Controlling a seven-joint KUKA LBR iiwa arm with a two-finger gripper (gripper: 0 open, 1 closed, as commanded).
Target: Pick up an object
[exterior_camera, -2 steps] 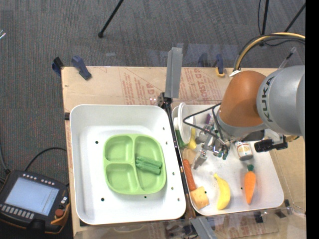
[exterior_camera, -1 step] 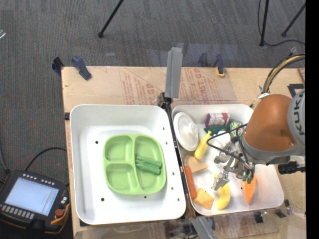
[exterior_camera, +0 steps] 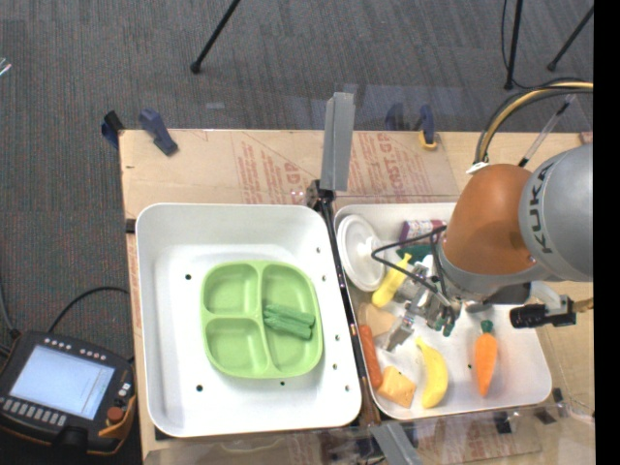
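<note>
Metal gripper (exterior_camera: 412, 320) jaws, open or shut I cannot tell, hang low in the right white bin (exterior_camera: 528, 381) among smooth plastic toy food: a curved yellow banana (exterior_camera: 433, 374) just below, a tapered orange carrot (exterior_camera: 485, 356) nearby.

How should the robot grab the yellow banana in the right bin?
Grip the banana across its thick middle, coming straight down from above. It lies flat on the right bin floor, running up-down in the view, so the narrow width fits between fingers. The bread piece sits close on one side, so stay central.
</note>
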